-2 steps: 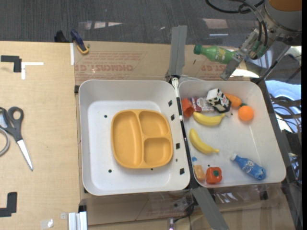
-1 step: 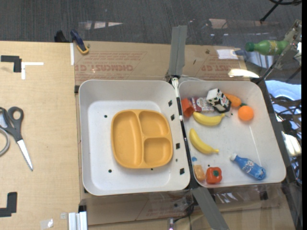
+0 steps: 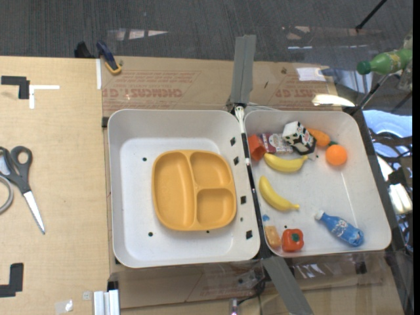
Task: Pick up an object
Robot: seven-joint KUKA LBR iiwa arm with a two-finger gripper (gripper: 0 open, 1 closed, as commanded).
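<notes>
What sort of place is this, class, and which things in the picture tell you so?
Probably a robot lab bench rather than a kitchen: two white bins side by side, toy food such as a banana, and scissors on a taped wooden benchtop.

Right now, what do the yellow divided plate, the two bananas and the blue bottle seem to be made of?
The yellow divided plate looks like moulded plastic, matte: one even colour, soft rounded walls. The two bananas seem to be plastic toys, judging by their smooth, uniform yellow skin, though real fruit is possible. The blue bottle appears to be glossy plastic with a white cap and bright highlights.
</notes>
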